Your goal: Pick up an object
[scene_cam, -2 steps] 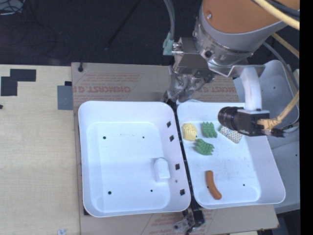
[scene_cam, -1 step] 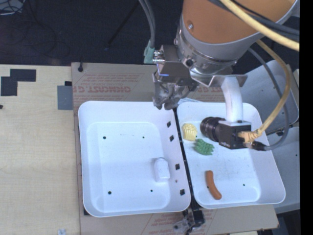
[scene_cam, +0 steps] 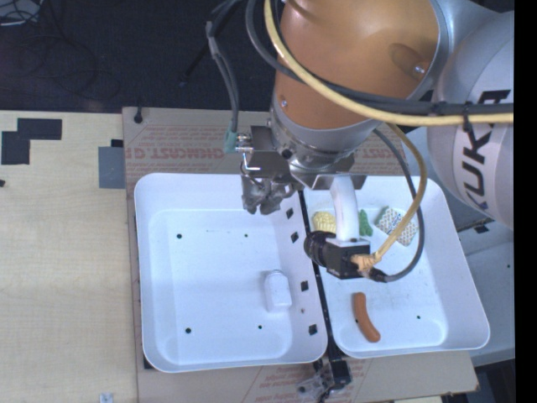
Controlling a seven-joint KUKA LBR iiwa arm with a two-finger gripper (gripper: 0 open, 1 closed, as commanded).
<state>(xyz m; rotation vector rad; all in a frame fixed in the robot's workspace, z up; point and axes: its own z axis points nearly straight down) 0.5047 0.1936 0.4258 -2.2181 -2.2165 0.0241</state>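
White bins sit side by side. The gripper (scene_cam: 267,198) hangs over the far edge of the left bin (scene_cam: 168,309), near the divider; whether it is open or closed cannot be told. A white cylinder (scene_cam: 276,290) lies in that bin. The right bin (scene_cam: 453,309) holds a sausage (scene_cam: 366,316), corn (scene_cam: 324,221) and a checkered piece (scene_cam: 394,225).
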